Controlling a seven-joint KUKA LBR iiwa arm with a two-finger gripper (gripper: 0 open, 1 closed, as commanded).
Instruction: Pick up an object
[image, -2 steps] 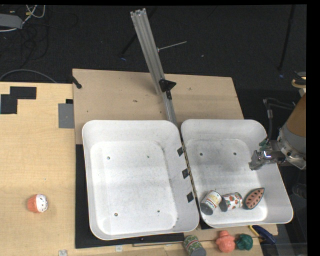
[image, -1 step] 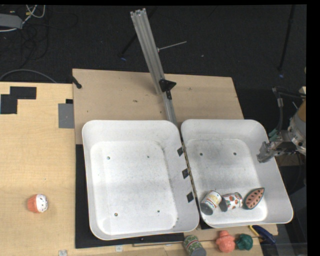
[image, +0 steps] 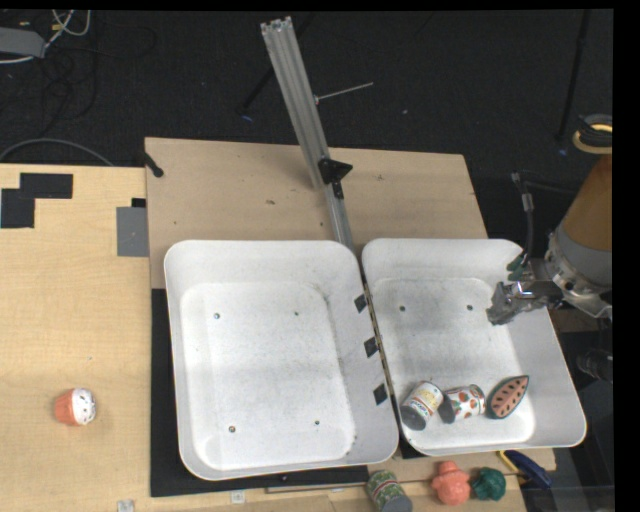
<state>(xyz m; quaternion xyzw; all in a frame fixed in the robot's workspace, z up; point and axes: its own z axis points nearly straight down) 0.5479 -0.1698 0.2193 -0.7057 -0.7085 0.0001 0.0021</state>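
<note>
The grey end effector (image: 505, 300), its grip state impossible to tell, is poised over the right white bin (image: 440, 262), far from three small cans (image: 463, 401).

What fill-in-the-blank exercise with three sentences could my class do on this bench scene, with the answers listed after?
1. The small can, the spotted can and the leaf-shaped toy all lie in the ____ bin.
2. The pincer hangs over that bin's ____ edge.
3. The orange and white ball rests on the wooden bench, to the ____ of both bins.

Missing words: right; right; left
</note>
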